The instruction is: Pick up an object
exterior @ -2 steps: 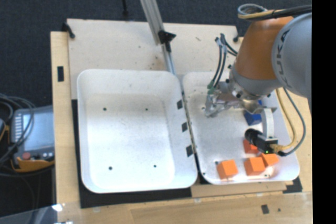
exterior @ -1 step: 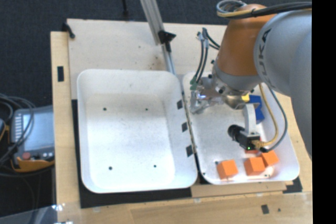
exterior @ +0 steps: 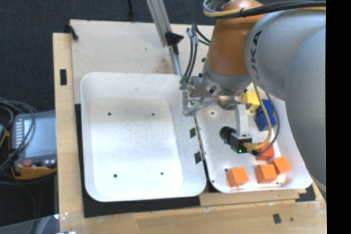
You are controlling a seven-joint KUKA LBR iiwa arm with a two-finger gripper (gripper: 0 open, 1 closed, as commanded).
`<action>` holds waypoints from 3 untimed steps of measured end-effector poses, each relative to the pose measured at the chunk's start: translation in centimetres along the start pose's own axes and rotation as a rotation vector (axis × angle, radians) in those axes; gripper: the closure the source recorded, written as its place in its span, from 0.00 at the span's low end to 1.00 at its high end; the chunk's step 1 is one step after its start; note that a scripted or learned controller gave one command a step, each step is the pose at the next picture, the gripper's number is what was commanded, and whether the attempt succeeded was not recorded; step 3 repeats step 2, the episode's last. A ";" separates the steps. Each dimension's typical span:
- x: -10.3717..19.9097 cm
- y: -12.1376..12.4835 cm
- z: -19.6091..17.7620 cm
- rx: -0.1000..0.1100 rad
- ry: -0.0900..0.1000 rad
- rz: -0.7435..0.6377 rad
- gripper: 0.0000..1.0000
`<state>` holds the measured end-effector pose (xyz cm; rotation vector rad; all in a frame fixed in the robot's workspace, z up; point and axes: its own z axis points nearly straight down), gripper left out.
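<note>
The grey arm with its orange band reaches in from the right and hangs over the right bin. Its wrist covers the upper part of that bin, and the gripper sits below the band, mostly hidden by the wrist. In the right bin lie three orange blocks: one near the front, one beside it, and one further right. A yellow block and a blue block peek out at the arm's edge. A small red piece lies above the orange blocks.
The left bin is white with a few dark specks. A metal rail rises slantwise behind the bins. A black cable with a green light hangs over the right bin. A pendant device lies off the bench at the left.
</note>
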<state>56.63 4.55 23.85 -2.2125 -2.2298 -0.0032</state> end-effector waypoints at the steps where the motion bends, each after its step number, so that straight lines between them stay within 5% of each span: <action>1: 5.3 1.7 -0.8 -0.001 0.000 -0.001 1.00; 2: 4.7 1.7 -0.8 0.002 -0.004 0.003 0.00; 3: 4.7 1.7 -0.8 0.002 -0.004 0.003 0.00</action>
